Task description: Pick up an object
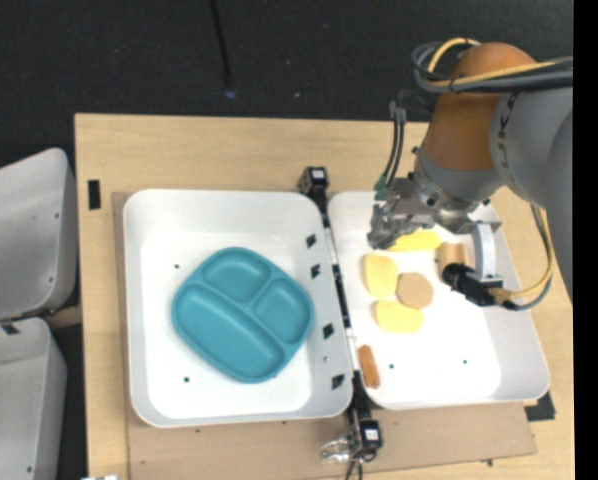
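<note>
Teal tray (241, 313) left; food pieces (397, 290) right.

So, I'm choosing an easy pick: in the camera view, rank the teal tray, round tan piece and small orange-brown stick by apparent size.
1. Teal tray, by far largest.
2. Round tan piece.
3. Orange-brown stick, thinnest, though about as long as the tan piece is wide.

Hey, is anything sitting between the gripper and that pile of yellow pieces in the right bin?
Nothing visible stands between them. The gripper hangs at the back of the right white bin, directly over the flat yellow pieces and the round tan disc beside them. The small brown sausage-shaped piece lies apart, near the front.
</note>
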Tool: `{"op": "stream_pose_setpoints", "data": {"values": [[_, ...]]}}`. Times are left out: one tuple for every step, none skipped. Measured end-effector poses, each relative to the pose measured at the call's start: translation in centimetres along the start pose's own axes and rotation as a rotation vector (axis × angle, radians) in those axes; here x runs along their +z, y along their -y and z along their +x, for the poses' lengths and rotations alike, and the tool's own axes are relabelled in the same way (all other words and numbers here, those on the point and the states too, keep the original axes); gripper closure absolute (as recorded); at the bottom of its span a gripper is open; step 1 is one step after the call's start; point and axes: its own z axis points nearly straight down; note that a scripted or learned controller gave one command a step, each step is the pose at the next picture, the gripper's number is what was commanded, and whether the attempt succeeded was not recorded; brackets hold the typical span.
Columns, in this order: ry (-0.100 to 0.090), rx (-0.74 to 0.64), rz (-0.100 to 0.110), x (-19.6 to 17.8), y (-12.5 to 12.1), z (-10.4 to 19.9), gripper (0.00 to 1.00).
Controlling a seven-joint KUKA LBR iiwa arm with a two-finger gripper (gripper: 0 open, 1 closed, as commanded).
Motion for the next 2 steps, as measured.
{"op": "stream_pose_setpoints", "data": {"values": [[-0.001,-0.001,-0.004,-1.6,0.5,4.7,1.00],[0.000,0.000,0.000,-1.0,1.6,10.1,1.00]]}}
